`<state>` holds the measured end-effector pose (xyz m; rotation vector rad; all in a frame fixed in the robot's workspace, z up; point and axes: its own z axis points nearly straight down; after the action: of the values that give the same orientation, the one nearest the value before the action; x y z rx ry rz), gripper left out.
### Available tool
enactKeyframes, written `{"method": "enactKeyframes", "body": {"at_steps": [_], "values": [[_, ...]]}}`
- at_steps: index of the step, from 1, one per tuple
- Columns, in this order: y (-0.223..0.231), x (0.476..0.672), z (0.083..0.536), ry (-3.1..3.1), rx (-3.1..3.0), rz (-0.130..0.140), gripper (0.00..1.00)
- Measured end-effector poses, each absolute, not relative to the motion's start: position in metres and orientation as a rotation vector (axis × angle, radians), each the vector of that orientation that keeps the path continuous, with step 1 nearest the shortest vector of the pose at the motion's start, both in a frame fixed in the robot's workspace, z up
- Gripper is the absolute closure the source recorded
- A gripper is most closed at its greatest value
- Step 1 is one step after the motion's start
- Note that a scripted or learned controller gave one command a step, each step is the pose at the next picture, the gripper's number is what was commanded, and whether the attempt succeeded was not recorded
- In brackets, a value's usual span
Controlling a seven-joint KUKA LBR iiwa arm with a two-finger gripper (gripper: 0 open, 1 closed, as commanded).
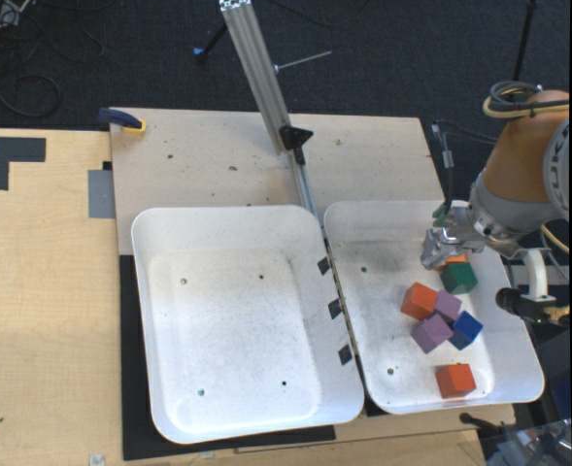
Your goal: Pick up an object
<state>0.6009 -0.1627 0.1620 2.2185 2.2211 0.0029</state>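
My gripper (447, 250) hangs low over the back of the right bin (383, 231), just above and left of a green block (459, 279), close enough that it may touch it. A sliver of orange shows between the gripper and the green block. In front of it lies a cluster: an orange block (420, 300), two purple blocks (448, 306) (431, 333) and a blue block (466, 329). Another orange block (454, 380) sits alone near the bin's front edge.
The left bin (227, 250) lies beside the right one, split from it by a ridge with black clips (334, 309). A slanted aluminium post (261, 76) rises behind the bins. The arm's orange band (523, 163) looms at the right.
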Motion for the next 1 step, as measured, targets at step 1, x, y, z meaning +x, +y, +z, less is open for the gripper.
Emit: {"method": "enactKeyframes", "body": {"at_steps": [1], "values": [[-0.1658,0.6020,0.2257,2.219,2.217,0.004,1.00]]}}
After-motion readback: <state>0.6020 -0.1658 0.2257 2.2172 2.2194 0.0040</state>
